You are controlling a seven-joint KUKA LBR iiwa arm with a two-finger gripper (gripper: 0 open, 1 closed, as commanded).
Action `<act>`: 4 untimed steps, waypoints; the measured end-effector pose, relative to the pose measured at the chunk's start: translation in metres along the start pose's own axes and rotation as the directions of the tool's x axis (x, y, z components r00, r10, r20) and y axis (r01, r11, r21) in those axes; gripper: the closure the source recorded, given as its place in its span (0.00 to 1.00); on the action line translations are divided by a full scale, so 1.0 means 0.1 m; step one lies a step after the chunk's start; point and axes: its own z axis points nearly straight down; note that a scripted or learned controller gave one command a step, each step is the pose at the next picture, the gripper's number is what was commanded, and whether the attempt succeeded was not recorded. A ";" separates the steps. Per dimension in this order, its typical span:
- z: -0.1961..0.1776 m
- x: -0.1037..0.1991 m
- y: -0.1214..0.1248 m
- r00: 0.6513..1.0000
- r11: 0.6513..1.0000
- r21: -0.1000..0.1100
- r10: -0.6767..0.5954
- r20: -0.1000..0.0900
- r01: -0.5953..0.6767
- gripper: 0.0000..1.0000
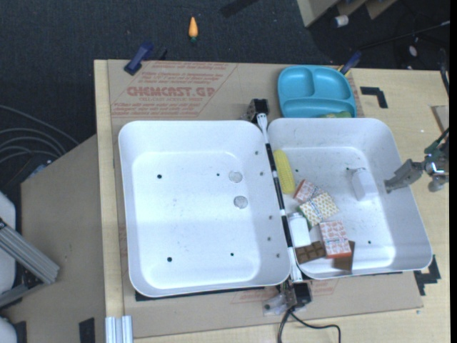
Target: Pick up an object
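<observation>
The right bin holds a cluster of small things along its left side. Among them are a yellow corn-like piece, patterned little boxes, a white block and a brown bar. A pale cylinder lies alone near the bin's middle. My gripper hangs over the bin's right rim, right of the cylinder and apart from every object. It is small, grey and partly cut off by the frame edge.
The left bin holds two small grey discs. A blue divided tray sits behind the right bin. A blue clip lies at the board's back left corner, and an orange piece on the dark floor.
</observation>
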 end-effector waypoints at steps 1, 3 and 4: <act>1.76 0.33 0.45 1.000 1.000 -0.013 0.001 0.004 -0.001 0.00; 1.81 0.81 1.22 1.000 1.000 -0.005 -0.002 0.002 0.002 1.00; 0.91 1.51 0.91 1.000 1.000 -0.002 -0.001 0.001 0.001 1.00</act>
